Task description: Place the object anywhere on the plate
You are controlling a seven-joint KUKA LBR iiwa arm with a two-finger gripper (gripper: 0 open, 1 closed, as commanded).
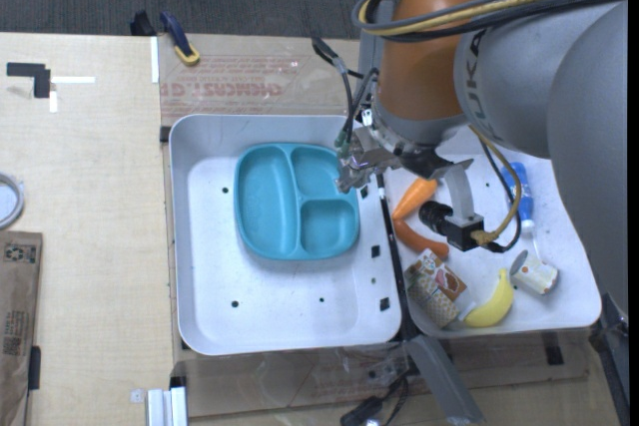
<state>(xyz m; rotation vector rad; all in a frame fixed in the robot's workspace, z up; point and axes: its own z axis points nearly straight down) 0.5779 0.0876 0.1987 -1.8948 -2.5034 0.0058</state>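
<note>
The arm (499, 65) is extended over the bin divider. The gripper (351, 167) is positioned at the right rim of the teal, three-compartment plate (290, 205) in the left bin (200, 314); its opening cannot be determined.

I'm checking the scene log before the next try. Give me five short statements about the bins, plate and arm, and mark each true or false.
1. The plate lies in the left bin. True.
2. The plate is red. False: it is blue, with three compartments.
3. A banana lies in the right bin. True.
4. The carrot sits on the plate. False: it lies in the right bin, beside the divider.
5. The gripper is over the plate's right edge. True.
</note>
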